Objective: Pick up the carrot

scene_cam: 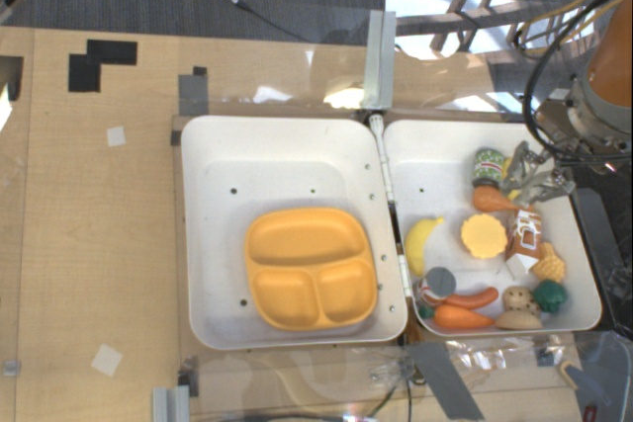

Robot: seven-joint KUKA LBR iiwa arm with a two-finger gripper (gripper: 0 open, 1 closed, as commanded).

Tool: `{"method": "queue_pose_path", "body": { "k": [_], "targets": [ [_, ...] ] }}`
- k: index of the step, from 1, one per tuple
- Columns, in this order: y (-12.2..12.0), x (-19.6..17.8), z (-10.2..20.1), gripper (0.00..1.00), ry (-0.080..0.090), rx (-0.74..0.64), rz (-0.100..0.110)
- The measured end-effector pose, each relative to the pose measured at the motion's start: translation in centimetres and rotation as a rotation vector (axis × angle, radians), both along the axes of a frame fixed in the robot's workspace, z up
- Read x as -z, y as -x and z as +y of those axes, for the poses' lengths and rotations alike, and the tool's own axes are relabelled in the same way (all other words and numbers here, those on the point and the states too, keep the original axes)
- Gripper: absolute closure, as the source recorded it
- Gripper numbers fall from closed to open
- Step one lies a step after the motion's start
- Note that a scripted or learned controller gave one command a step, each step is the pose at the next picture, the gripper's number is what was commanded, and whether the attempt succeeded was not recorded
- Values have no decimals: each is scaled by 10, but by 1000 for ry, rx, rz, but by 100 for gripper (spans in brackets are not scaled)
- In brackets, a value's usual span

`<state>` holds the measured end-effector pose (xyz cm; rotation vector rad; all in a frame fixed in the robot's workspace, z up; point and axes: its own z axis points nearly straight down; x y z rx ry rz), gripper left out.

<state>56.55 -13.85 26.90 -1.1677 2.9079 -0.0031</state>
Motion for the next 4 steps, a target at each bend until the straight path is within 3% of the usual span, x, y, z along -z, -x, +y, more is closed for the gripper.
{"method": "queue_pose_path", "body": {
  "k": [1, 2, 3, 4],
  "targets": [
    [58, 52, -12, 100, 0, 104, 2],
    [43, 15, -10, 100, 1, 54, -3],
    [67, -23, -2, 100, 2, 60, -5],
    [44, -7, -11, 100, 0, 122, -2]
  ]
}}
